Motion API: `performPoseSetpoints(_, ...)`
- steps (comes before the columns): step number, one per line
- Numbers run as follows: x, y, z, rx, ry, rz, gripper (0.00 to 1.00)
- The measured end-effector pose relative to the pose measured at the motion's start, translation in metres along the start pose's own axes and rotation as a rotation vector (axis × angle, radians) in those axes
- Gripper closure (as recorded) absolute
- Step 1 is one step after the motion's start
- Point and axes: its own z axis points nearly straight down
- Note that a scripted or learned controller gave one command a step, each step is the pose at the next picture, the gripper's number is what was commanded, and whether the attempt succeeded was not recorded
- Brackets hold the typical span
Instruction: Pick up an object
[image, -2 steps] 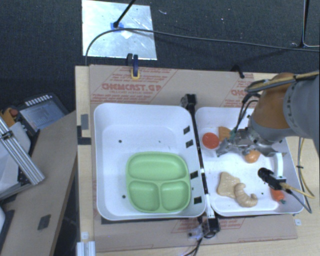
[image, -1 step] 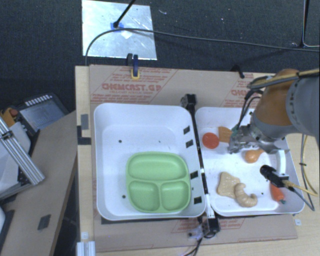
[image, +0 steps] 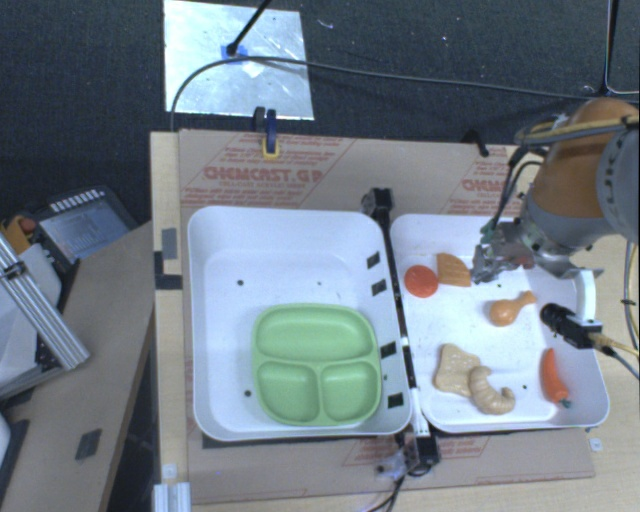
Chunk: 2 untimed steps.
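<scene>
Orange wedge (image: 453, 270) just beside hand (image: 487, 268)

The arm (image: 585, 165) is seen entering from the right edge, its grey body and orange band held high in the frame. The wrist is bent downward and leftward. The end effector (image: 487, 268) is pointed down at the end of it, dark and small against the arm's bulk.
</scene>
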Motion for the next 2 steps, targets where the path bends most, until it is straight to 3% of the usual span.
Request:
performPoseSetpoints(1, 0.000, 0.002, -0.054, 0.001, 0.000, 0.000, 1.00)
performPoseSetpoints(2, 0.048, 0.003, -0.048, 0.006, 0.003, -0.004, 1.00)
